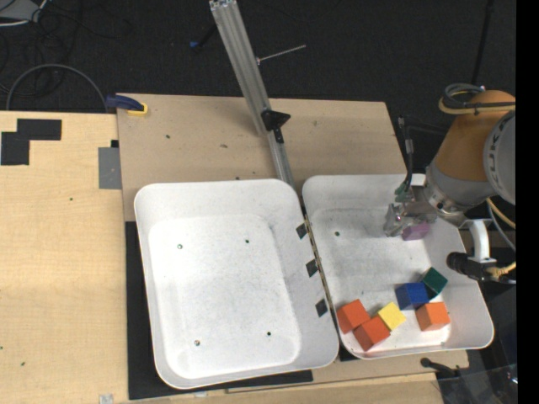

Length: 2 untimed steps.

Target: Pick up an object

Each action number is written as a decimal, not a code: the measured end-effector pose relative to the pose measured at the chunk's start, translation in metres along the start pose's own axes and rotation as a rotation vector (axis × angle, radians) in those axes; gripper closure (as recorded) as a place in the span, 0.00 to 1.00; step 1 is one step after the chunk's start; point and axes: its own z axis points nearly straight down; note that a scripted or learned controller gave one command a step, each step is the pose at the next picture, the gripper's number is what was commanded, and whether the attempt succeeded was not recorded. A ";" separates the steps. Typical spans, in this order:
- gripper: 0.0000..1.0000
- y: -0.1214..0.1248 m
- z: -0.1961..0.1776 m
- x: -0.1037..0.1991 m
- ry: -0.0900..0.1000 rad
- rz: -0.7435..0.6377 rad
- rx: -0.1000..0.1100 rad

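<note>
I see tool low in right bin. Purple block touching tool, just right of tip. Cannot tell tool's state. Other blocks well below tool.

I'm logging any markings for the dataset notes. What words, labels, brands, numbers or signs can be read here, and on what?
None: no readable text stands anywhere.
The blocks, such as the blue block and yellow block, have plain faces.
The right bin, left bin and arm carry no legible label.
</note>
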 end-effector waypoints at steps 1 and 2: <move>0.00 0.001 -0.001 0.003 0.006 -0.004 0.001; 0.00 0.000 0.000 0.001 0.001 -0.002 0.002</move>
